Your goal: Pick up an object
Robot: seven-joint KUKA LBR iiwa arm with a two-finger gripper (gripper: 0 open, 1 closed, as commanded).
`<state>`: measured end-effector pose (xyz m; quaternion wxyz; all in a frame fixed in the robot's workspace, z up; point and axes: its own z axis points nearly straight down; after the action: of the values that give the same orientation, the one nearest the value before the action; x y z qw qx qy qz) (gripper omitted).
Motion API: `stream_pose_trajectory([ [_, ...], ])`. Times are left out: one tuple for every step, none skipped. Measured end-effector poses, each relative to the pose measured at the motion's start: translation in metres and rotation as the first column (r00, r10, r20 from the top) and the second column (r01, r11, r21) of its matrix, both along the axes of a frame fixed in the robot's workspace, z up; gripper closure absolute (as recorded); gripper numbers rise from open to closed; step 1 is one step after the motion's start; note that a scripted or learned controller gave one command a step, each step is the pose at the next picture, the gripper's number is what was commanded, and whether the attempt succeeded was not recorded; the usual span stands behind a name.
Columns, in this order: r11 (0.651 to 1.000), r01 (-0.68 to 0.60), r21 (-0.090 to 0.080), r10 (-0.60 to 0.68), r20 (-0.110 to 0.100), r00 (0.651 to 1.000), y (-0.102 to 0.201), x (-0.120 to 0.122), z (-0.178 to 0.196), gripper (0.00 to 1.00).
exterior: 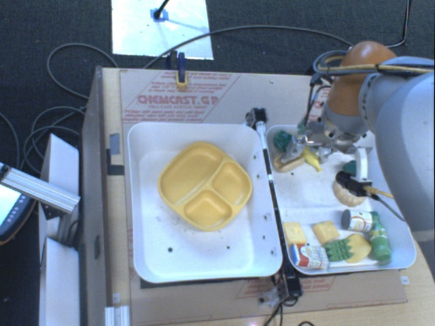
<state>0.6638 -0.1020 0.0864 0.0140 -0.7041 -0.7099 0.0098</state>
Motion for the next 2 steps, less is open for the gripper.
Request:
stream_pose_trajectory([
  [1.0, 0.004, -0.005, -0.004, 0.037, 0.999, 0.083, -0.088, 0.099, 0.0],
  [1.0, 0.007, -0.006, -0.007, 0.035, 0.999, 0.062, -0.169, 0.098, 0.0],
])
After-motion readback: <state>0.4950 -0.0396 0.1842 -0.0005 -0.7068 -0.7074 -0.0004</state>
